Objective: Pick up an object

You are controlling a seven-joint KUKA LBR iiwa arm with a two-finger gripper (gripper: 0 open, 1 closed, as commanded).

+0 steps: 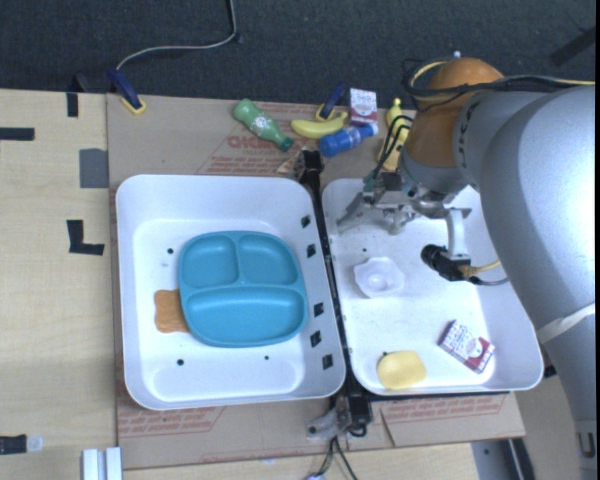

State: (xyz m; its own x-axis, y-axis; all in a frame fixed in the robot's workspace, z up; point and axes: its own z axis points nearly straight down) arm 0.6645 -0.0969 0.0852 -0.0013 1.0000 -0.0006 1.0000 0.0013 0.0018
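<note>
Camera view: one blue plate (242, 288) in the left bin (140, 203), three items right, fingers' (380, 204) state unclear.

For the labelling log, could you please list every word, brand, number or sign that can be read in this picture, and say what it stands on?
Nothing can be read as actual words.
Red printing on the cardboard under the bins: too blurred to read.
Red and white packet in the right bin: printing too small to read.
Small carton behind the bins: markings too small to read.
Green bottle: label blurred.
</note>
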